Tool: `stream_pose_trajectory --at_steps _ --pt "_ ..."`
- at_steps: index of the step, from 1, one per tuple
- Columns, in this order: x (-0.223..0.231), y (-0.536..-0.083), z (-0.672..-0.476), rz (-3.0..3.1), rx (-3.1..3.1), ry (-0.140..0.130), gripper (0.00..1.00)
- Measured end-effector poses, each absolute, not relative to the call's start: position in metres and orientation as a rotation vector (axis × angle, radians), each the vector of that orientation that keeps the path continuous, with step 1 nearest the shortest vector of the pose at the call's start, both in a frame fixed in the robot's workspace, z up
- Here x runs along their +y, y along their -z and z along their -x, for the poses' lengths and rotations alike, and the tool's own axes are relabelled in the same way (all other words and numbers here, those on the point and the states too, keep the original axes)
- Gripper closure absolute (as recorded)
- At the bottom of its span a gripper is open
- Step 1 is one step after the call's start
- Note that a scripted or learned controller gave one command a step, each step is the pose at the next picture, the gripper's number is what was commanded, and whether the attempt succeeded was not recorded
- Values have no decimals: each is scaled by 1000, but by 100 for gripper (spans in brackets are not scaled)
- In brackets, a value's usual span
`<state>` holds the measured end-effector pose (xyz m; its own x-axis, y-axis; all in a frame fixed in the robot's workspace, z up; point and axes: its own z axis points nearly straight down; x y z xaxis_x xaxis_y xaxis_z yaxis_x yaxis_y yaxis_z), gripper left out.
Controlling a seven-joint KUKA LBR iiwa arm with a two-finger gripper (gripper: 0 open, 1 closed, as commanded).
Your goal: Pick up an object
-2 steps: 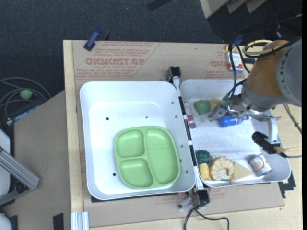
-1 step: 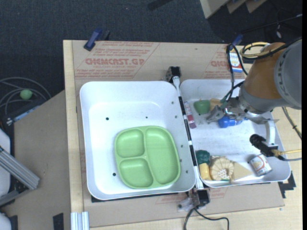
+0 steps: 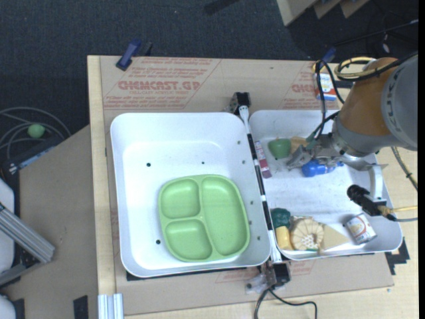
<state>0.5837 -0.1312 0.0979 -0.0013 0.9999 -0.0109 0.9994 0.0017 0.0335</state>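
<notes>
**Now low over the blue piece in the right bin**

Plainly the step in hand is the approach to a grasp. The arm reaches in from the right, and the gripper (image 3: 312, 157) hangs low over the far half of the right bin (image 3: 312, 199). A small blue piece (image 3: 315, 171) lies right under it, partly covered by the gripper's metal. That piece looks like the likeliest target. A green lump (image 3: 279, 147) sits just beside the gripper, toward the bins' shared wall. Whether the gripper is open, closed or already gripping the blue piece cannot be told from this slant. The piece looks to be resting on the bin floor, so I would not call anything picked up yet.

Other pickable things lie along the near edge of the same bin, well apart from the gripper: a can (image 3: 359, 228), a round biscuit (image 3: 307, 233) and a dark green bit (image 3: 279, 216). The left bin (image 3: 133, 151) holds a green plate (image 3: 202, 216). Both bins stand on the table (image 3: 166, 85).

The next move, as I judge it, calls for a firm closing around the blue piece and then a straight lift clear of the bin floor. The piece is small and rounded, so it could slip out sideways. The green lump is close enough to be nudged or caught along with it.
</notes>
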Motion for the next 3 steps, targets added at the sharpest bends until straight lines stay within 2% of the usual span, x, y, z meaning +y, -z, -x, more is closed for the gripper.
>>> stream_pose_trajectory --at_steps 1,2,3 --pt "-116 -96 -578 -2200 2200 -21 0" --pt "-118 -110 -581 -2194 2190 -26 100" --pt "-108 -174 -543 -2221 2221 0 100"
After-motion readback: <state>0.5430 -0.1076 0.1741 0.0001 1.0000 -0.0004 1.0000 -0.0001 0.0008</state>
